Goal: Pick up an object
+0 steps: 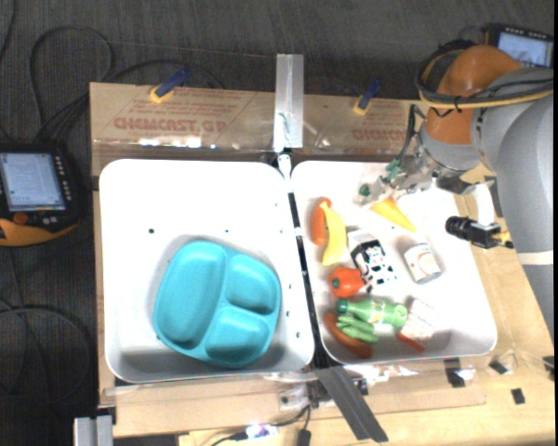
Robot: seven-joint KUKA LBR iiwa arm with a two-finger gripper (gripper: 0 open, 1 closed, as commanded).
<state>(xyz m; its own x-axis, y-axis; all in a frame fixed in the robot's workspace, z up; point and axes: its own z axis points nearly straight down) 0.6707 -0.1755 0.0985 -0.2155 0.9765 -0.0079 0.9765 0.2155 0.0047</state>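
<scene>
My gripper (393, 179) hangs low over the far part of the right bin (465, 286), below the orange wrist band. A yellow wedge (393, 214) lies just in front of it, and a small green piece (364, 190) sits at its left side. Whether either touches the gripper is unclear. Further forward in this bin lie a yellow and orange fruit toy (327, 230), a black and white toy (372, 258), a red tomato (347, 282), a green toy (372, 316) and a small white round object (422, 263).
The left bin (139, 212) holds a turquoise divided plate (219, 302). A black divider rim (298, 249) runs between the bins. The arm's grey body (535, 184) fills the right side. A handheld pendant (28, 189) lies left of the bench.
</scene>
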